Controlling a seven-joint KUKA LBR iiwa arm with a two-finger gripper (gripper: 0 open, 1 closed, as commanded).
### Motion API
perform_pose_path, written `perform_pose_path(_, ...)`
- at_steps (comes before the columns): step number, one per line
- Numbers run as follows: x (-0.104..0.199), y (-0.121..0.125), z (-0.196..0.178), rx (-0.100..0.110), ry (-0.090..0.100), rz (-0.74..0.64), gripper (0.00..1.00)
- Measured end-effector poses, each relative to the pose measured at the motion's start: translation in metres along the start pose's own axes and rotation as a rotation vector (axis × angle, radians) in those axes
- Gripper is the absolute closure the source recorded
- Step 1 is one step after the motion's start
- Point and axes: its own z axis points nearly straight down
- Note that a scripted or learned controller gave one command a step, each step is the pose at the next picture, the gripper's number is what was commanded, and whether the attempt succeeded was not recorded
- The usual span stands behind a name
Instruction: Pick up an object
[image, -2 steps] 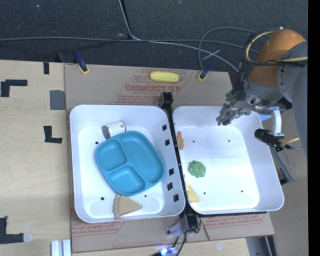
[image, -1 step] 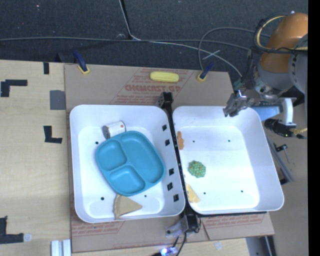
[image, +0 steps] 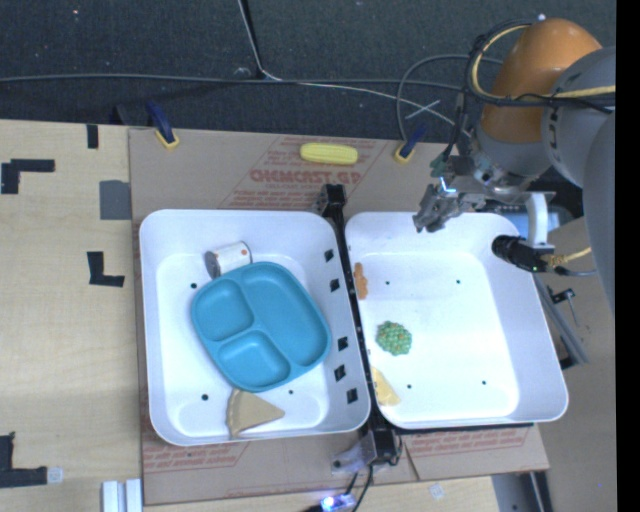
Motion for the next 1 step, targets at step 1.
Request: perform_pose_path(1,0.0457,-0.0148,0.0063,0.003,-0.001,0.002,1.0)
